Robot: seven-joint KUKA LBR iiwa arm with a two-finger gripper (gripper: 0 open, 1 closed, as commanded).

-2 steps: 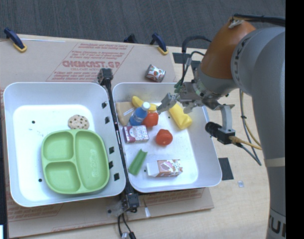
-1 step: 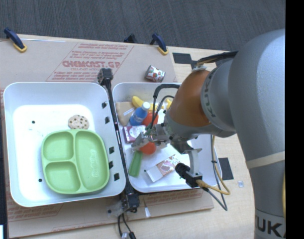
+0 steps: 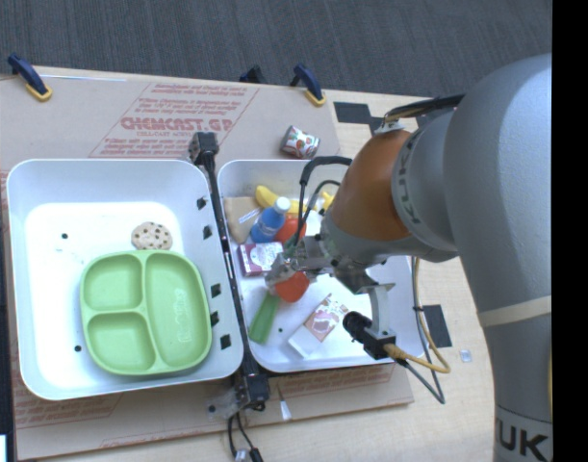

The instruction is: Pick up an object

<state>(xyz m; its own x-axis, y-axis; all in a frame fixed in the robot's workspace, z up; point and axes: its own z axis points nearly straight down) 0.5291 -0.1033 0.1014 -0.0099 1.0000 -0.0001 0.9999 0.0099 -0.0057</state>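
The claw [image 3: 292, 275] is down in the right bin [image 3: 390, 346], at the clutter's six o'clock edge over a red piece [image 3: 294, 288]; whether it grips I cannot tell, so nothing looks lifted yet. The board [image 3: 130, 114] on the counter reads "CHEMCAST GP".
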